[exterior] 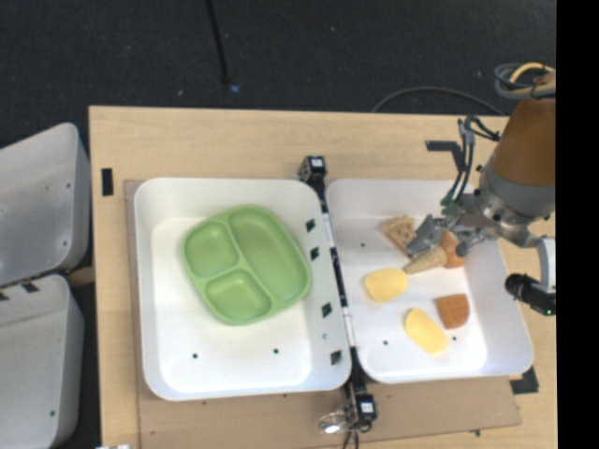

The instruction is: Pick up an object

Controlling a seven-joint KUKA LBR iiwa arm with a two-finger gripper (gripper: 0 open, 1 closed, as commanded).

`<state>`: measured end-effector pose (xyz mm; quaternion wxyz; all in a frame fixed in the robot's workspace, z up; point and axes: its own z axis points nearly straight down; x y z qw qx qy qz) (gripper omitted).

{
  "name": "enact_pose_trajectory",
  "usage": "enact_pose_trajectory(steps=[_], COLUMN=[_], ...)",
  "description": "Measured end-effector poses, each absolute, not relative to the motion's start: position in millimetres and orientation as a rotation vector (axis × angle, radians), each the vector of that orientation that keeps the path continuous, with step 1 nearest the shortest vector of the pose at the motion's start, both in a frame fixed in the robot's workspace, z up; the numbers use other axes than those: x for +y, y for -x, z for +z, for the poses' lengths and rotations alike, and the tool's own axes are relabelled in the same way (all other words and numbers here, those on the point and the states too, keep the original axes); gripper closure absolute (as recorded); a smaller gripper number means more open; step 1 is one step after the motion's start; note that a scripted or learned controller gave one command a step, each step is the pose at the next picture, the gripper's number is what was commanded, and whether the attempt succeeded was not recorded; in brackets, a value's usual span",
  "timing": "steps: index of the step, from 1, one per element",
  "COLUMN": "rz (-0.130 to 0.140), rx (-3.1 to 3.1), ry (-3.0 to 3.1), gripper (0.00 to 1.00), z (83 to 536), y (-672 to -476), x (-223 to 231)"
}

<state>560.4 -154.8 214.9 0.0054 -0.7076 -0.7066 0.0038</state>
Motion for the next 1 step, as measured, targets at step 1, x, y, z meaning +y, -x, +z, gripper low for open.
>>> enact_pose_trajectory(steps=[1], rz=[-0.001], rx=[-2.224], ry=[2.22], gripper=[0.0], z=[222.7], y=[-563.2], x=[-154.5])
